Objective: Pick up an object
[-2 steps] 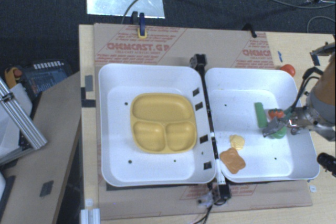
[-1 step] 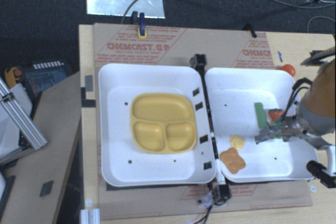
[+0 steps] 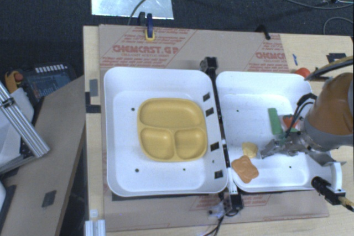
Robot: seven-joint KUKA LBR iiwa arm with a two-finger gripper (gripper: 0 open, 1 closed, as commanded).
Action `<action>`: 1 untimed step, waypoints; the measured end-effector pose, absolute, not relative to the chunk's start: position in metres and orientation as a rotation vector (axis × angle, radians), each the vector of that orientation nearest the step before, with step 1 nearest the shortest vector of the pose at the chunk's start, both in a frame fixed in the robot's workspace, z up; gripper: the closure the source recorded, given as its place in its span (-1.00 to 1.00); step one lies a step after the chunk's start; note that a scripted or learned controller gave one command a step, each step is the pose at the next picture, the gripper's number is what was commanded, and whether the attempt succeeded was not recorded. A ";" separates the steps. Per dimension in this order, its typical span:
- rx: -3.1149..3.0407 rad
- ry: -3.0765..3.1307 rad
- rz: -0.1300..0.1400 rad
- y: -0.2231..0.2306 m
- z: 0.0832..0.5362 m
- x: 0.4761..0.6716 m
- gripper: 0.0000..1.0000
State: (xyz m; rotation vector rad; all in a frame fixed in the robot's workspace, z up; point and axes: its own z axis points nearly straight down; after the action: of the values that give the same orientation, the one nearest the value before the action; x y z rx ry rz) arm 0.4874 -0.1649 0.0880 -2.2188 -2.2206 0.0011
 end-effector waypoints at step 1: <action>-2.221 -2.226 -0.002 -0.166 0.101 0.489 1.00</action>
State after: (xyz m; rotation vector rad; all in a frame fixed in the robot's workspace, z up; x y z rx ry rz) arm 0.4889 -0.1657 0.1012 -2.2205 -2.2260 -0.0016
